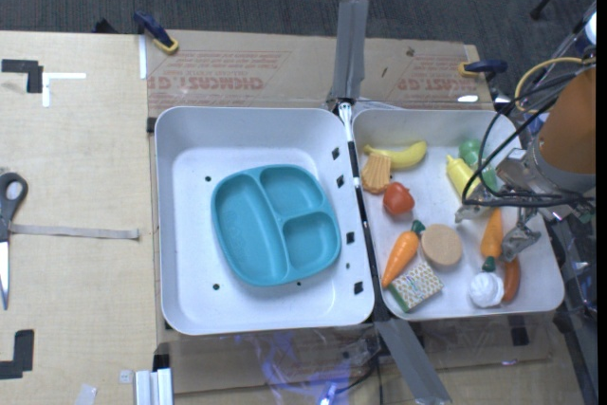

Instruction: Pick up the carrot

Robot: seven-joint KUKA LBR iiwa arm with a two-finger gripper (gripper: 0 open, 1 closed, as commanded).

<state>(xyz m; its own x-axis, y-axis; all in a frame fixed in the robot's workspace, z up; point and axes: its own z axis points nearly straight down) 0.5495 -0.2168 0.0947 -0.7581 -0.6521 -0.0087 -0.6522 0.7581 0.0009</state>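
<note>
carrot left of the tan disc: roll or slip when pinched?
The carrot looks like smooth, stiff toy plastic, so probably light and a bit slippery. Its tapered round body may squirt or roll sideways. The tan disc and packet lie close, likely crowding it.

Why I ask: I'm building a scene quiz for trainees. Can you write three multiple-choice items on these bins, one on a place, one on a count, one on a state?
1. Where is the blue tray?
A. in the right bin
B. in the left bin
C. on the bench outside the bins

2. How many compartments does the tray have?
A. two
B. three
C. five

3. How is the carrot left of the tan disc?
A. lying on the bin floor
B. lying on the tray
C. lifted above the bin

Answers:
1. B: the tray sits on the floor of the left bin.
2. B: one long compartment and two smaller ones show.
3. A: the carrot lies slanted in the right bin, beside the disc.
</note>
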